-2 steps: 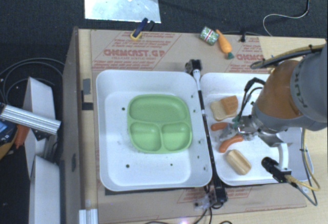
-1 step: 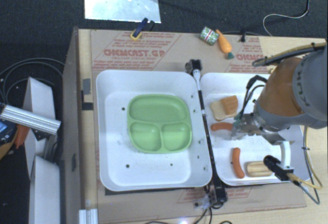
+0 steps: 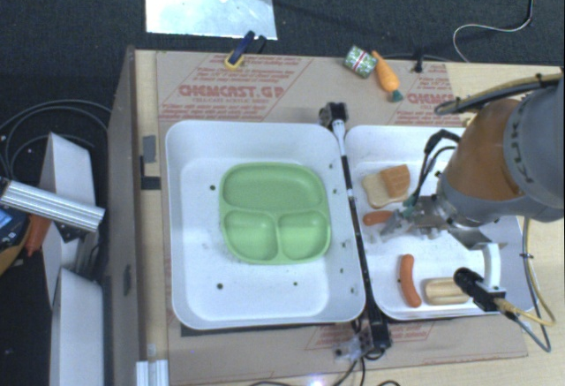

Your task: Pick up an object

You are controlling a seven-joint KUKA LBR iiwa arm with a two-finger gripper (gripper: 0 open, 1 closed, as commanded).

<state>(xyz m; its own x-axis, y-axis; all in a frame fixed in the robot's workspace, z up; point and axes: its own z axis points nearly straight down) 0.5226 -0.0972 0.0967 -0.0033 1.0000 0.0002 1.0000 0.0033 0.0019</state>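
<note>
The bench (image 3: 265, 79), faced with printed cardboard, carries everything, and its bare strip lies well above the fingers. The left bin (image 3: 190, 199) sits well to the left of the fingers, and the right bin (image 3: 388, 139) lies under and around them, the two bins touching along a central divider. The grey arm (image 3: 508, 159) with its orange band enters from the right and bends down over the right bin, ending just right of the fingers. A green divided plate (image 3: 274, 212) rests in the middle of the left bin, well left of the fingers.

The gripper (image 3: 408, 218) hangs low over the middle of the right bin, its tip pointing left. How wide its fingers stand cannot be told, because they blur into the metal of the wrist, and nothing is seen between them.

A slice of toast (image 3: 388, 185) lies just above and slightly left of the fingers. A pale bread roll (image 3: 444, 291) lies below and to the right, near the bin's lower edge. A red sausage (image 3: 409, 279) lies below the fingers, just left of the roll. A small orange-red piece (image 3: 376, 218) lies just left of the fingertips, very close; whether it touches them cannot be told.

On the bare bench far above, a toy carrot (image 3: 386, 75) lies beside a small green can (image 3: 359, 61).
</note>
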